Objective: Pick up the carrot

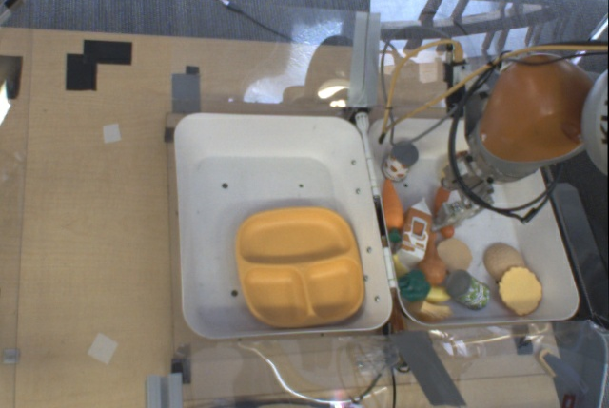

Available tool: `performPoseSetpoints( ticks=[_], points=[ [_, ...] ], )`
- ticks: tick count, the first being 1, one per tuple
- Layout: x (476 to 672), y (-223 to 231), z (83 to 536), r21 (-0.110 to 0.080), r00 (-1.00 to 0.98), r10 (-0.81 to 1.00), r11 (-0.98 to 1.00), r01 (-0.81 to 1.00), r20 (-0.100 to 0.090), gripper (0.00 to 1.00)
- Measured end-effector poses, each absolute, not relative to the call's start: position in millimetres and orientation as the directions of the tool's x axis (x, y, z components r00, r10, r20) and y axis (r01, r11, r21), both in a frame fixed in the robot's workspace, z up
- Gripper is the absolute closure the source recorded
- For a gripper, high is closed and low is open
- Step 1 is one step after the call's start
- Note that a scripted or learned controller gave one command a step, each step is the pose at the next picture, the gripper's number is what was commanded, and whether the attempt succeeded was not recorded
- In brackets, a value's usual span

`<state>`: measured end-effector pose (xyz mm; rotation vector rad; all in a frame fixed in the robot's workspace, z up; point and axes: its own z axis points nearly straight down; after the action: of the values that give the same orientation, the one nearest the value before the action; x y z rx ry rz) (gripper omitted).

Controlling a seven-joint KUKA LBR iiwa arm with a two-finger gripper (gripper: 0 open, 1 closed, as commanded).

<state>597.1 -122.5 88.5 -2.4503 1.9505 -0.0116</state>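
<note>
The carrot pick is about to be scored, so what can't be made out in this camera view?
- Gripper: the arm's orange band and cables cover it; jaws open or shut, unreadable.
- Carrot: lies along the right bin's left wall; lower end hidden by a small carton.
- Small items by the green toy: too small, piled.

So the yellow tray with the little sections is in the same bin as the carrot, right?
Not quite. The camera view shows the yellow tray in the left bin, by itself. The carrot lies in the right bin, among the other toy foods.
</note>
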Motion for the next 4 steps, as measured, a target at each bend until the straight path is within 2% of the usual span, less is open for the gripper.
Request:
performPoseSetpoints(
  ticks=[1,2,3,4],
  points=[
    [541.6,-121,162,-0.008,0.636,-0.772,-0.636,-0.772,0.005,1.0],
    [544.8,-194,244,-0.005,0.835,-0.55,-0.835,-0.55,0.008,1.0],
    [548.7,-204,152,-0.005,0.972,-0.236,-0.972,-0.236,0.002,1.0],
    [565.7,-146,172,-0.007,0.954,-0.301,-0.954,-0.301,0.006,1.0]
  ],
)
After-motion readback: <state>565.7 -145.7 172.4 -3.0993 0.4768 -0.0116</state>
